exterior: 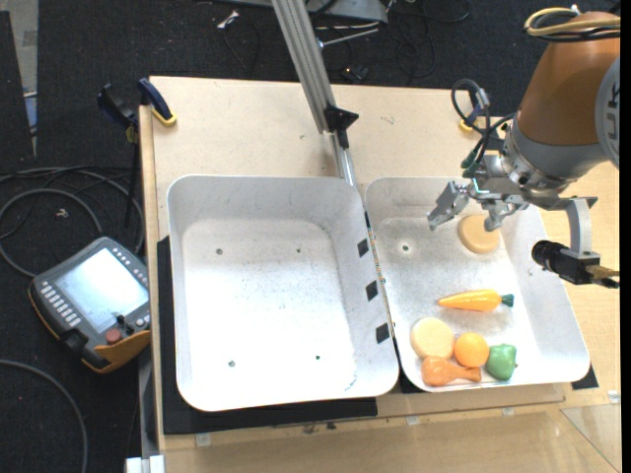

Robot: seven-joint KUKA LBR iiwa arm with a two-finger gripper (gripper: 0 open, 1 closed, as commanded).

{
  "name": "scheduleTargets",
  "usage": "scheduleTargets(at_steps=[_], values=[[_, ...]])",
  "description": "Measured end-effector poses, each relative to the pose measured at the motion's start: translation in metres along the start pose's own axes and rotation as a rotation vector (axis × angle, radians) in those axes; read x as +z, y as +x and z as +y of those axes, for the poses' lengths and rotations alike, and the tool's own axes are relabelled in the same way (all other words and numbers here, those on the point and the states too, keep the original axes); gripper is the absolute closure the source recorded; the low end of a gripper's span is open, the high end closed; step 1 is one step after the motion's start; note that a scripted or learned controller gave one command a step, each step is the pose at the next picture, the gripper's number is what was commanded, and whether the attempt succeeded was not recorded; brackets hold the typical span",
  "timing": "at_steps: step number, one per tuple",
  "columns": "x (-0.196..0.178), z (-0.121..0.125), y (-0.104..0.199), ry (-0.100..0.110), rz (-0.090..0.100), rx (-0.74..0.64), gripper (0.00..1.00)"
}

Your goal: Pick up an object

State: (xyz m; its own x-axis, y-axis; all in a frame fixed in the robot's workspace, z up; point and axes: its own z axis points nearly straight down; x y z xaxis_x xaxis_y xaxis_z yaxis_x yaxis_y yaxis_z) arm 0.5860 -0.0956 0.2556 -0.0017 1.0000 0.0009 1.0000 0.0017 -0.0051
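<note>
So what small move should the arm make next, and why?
Probably lower straight down: the tool hangs with fingers spread over the tan round piece in the right bin, which nothing crowds, while the carrot lies apart, nearer the camera.

A pale wooden bench [256,131] stands on a dark floor [59,87] strewn with black cables [30,225]. A grey metal post [306,57] leans in from the far side. On the left lies a pendant [91,304] with a lit screen.
</note>
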Motion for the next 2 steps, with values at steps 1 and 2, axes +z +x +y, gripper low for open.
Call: scheduleTargets(at_steps=[1, 2], values=[[-0.002, 0.001, 0.0, -0.005, -0.001, 0.001, 0.0], [0.051, 0.001, -0.01, 0.0, -0.001, 0.004, 0.0]])
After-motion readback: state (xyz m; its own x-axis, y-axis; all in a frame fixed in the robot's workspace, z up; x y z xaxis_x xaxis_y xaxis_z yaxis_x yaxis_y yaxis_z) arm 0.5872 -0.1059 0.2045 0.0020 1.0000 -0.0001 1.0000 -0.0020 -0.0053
